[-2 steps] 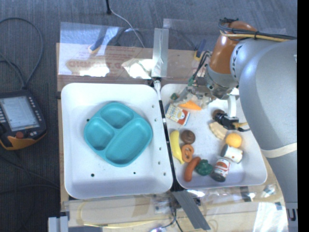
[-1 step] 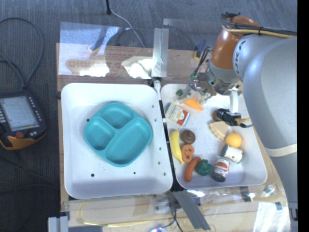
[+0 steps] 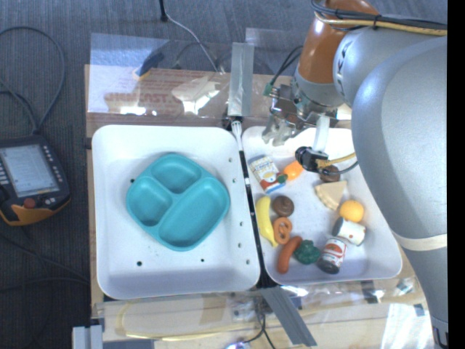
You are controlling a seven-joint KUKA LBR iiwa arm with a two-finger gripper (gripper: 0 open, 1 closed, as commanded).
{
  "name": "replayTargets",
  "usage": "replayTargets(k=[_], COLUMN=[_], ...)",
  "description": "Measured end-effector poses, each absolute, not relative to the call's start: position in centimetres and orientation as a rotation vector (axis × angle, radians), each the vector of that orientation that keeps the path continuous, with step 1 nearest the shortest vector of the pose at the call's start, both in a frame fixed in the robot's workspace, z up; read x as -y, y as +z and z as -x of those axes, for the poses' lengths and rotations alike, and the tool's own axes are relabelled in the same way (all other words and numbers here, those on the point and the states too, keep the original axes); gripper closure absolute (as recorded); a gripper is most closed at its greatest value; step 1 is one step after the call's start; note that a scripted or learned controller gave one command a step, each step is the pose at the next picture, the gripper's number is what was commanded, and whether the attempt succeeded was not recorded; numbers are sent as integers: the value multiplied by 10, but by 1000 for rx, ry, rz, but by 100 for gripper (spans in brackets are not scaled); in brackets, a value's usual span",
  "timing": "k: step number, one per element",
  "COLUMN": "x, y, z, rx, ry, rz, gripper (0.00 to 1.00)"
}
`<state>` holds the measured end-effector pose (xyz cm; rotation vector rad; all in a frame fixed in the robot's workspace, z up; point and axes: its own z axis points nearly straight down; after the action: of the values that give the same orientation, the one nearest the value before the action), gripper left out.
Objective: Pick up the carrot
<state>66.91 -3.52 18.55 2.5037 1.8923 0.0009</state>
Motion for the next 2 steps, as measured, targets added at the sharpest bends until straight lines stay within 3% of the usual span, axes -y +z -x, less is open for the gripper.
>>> replayTargets(k=[1,2], x=[99,122], y=[128,95], z=[-667,-630], rx=[-2330,-2504], ry=[-9,0], rz=[-2110,-1892], gripper=[100,100])
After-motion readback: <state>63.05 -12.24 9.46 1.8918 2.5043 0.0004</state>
